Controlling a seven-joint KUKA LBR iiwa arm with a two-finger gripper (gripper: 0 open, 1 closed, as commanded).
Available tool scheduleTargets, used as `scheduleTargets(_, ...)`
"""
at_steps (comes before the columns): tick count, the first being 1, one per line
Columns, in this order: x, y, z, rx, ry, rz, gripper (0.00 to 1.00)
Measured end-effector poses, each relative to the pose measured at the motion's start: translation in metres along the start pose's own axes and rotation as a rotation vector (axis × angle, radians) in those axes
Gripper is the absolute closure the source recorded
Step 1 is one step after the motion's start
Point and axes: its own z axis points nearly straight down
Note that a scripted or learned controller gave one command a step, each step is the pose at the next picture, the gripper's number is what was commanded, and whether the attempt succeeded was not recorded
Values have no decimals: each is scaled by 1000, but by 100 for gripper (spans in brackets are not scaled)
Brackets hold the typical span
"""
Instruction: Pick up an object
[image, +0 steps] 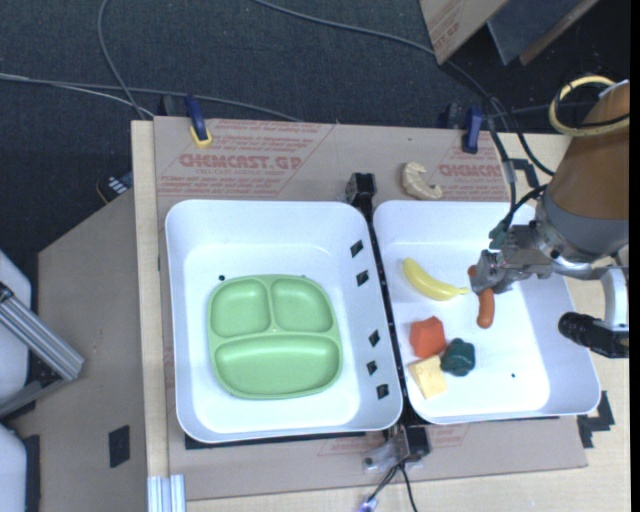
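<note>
A: Quick pass. What do you have on the bench?

B: From my remote seat I see two white bins side by side. The left bin (190, 330) carries a green divided plate (275, 335), three compartments, lying flat near the bin's middle. The right bin (530, 385) has the loose items.

A: List them, clock directions from the right bin's centre.

B: Yellow banana (430, 281) at about 10 o'clock, lying on a slant. Orange-red sausage-shaped piece (486, 308) close to centre, a touch toward 12, standing roughly vertical in the picture. Red-orange chunk (428, 336) at about 8 o'clock. Dark teal lump (459, 357) at about 6, just beside the red chunk. Pale yellow wedge (428, 378) at 7 o'clock, touching or nearly touching the teal lump — I can't separate them.

A: Arm?

B: It reaches in from 3 o'clock. The gripper (487, 284) sits right over the top end of the sausage piece, just beside the banana's right tip.

A: Fingers apart, together, clamped?

B: I cannot tell — the metal head hides them from this angle. The sausage's upper end disappears under the head, so contact is not readable either.

A: Anything outside the bins?

B: A tan curved object (423, 181) on the cardboard (250, 160) at 12 o'clock above the right bin, and blue clamps (199, 121) on the board's far edge.
</note>
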Motion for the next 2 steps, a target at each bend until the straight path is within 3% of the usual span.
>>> scheduleTargets(1,56,14,4,-2,0,-2,100)
scheduleTargets(2,111,7,3,1,1,-1,100)
